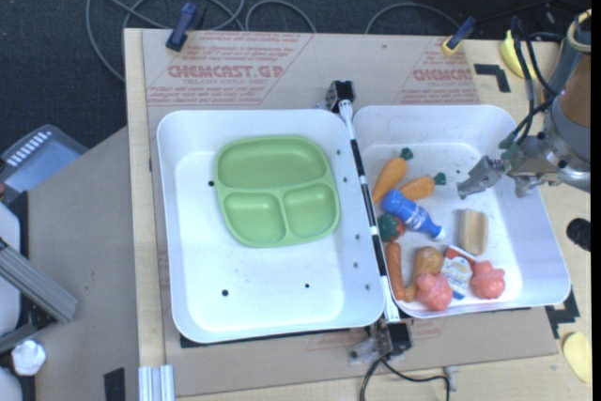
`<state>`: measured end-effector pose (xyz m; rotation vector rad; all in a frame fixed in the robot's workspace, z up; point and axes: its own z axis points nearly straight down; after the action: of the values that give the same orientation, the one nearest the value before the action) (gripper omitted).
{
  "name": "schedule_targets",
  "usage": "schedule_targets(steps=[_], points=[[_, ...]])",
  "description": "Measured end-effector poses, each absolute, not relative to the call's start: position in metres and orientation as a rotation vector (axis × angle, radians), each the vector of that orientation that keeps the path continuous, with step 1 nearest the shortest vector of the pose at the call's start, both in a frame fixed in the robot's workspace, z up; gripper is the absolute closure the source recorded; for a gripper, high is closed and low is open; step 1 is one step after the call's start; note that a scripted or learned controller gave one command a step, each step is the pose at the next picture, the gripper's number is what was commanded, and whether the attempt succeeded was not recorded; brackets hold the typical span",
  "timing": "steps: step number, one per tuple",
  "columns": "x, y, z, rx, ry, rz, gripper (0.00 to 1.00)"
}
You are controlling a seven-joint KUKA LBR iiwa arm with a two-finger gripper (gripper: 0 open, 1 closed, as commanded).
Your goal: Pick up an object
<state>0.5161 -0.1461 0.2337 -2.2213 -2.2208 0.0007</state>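
Bench: brown board (282, 61) on dark floor, two white bins side by side.
Left bin (188, 230): green tray (277, 188).
Right bin (535, 249): carrots (392, 176), blue bottle (410, 214), bun (471, 230), pink toys (488, 282), all near its left and front.
Gripper (474, 181): over right bin, fingers apart, nothing between them.
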Motion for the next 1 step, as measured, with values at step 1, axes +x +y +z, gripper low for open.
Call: schedule_targets(steps=[1], points=[[0.5089,-0.0983,0.1112,-2.232,-2.223,-0.002,0.00]])
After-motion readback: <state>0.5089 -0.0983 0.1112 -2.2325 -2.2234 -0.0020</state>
